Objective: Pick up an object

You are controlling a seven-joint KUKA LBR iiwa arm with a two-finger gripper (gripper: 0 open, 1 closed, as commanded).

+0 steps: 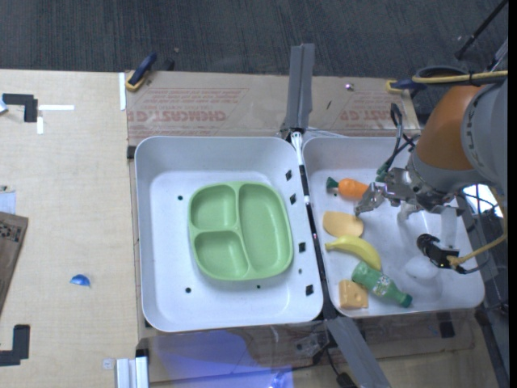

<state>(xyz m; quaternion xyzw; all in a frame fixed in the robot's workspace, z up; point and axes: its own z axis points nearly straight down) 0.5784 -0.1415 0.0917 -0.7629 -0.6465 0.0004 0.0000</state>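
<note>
Your tool (393, 191) hangs in the right bin (462, 297), near its back wall, beside the carrot (352, 188); grip state unclear. Centre over the carrot before descending.

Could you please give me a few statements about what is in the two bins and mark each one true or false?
1. The green tray lies in the left bin. True.
2. The banana lies in the left bin. False: it is in the right bin, beside the other items.
3. The carrot lies farther back in the bin than the banana. True.
4. The bottle stands upright. False: it lies on its side near the bin's front edge.
5. The gripper is above the right bin. True.
6. The tray has two compartments. False: it has three.
</note>
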